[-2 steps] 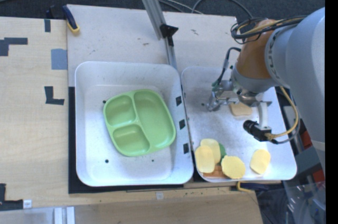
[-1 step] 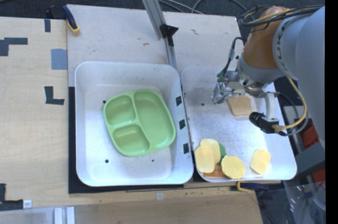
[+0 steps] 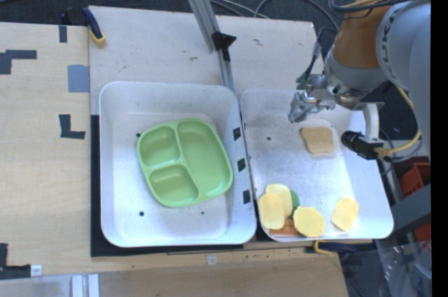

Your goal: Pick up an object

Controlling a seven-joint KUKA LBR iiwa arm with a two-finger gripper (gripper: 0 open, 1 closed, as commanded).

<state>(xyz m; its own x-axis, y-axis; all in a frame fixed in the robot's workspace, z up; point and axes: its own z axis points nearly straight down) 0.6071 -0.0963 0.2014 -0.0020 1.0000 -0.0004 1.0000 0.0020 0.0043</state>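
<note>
A tan slice of toast [image 3: 318, 140] lies flat in the upper part of the right bin [image 3: 280, 152]. My gripper [image 3: 300, 111] hangs just above and to the left of it, near the bin's back wall, with nothing seen between its fingers. Along the right bin's front edge sit several yellow pieces: a cluster [image 3: 278, 206] with a bit of green and orange in it, a round one [image 3: 309, 221] and an oval one [image 3: 345, 213].
A green divided plate [image 3: 184, 162] lies in the left bin [image 3: 119, 148]. A grey metal pole [image 3: 203, 5] slants down to the wall between the bins. A blue and yellow tool [image 3: 94, 26] lies at the bench's back left.
</note>
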